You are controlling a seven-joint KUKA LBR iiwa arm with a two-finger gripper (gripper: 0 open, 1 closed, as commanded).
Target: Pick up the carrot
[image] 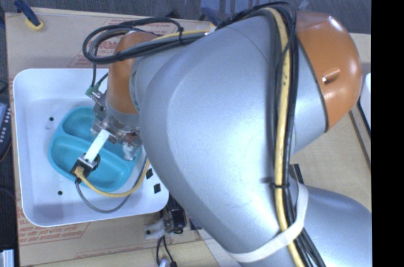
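In the camera view, the gripper was seen low over a teal dish in a white bin. Whether it was released or clenched could not be told, nor where the carrot lay. The carrot was judged light, stiff and smooth, best taken across its thicker middle.

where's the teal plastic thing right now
The glossy teal plastic moulded piece lies mid-floor in the shallow white bin at the camera view's left, with the hand right over its right-hand edge.
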